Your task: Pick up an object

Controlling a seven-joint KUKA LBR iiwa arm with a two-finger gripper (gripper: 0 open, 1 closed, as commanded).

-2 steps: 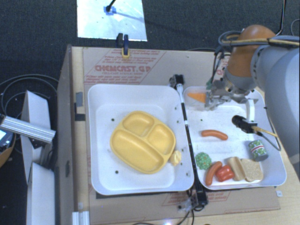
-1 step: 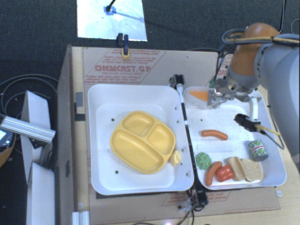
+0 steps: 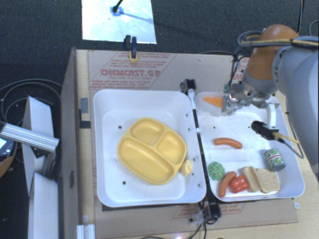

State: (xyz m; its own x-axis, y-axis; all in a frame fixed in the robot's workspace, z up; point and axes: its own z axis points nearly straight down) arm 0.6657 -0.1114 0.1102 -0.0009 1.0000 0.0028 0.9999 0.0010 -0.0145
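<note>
My gripper [image 3: 230,105] is low over the far left corner of the right bin [image 3: 294,176], right beside an orange carrot piece [image 3: 213,101] that lies just to its left. In the same bin lie a sausage [image 3: 228,143] at the middle, a green broccoli [image 3: 216,171], a second sausage [image 3: 227,182] and a red pepper [image 3: 239,183] near the front. Two bread slices [image 3: 263,179] sit at the front right, with a small green can [image 3: 274,159] behind them.
The left bin [image 3: 107,133] holds a yellow divided plate [image 3: 151,150] and a small pale yellow piece [image 3: 187,168] at its right side. A divider rail [image 3: 198,133] runs between the bins. The grey arm [image 3: 294,68] comes in from the right.
</note>
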